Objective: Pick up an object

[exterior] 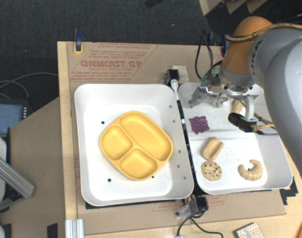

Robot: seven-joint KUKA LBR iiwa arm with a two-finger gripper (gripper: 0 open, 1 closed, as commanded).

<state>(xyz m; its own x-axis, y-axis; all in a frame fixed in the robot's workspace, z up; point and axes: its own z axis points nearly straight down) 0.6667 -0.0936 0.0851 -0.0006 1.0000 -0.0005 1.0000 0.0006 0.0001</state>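
Observation:
The right bin (274,180) holds a purple bunch of grapes (199,124), a tan bread roll (212,148), a round chocolate-chip cookie (211,170) and a croissant (251,170). My gripper (221,99) hangs below the orange band over the far part of this bin. It is just beyond and to the right of the grapes. I see none of the objects in its grasp; all lie on the bin floor.
The left bin (86,133) holds a yellow three-compartment plate (136,145). A raised rim (182,128) divides the two bins. The grey arm (284,73) covers the right bin's far right corner. Cables run near the bin's far edge.

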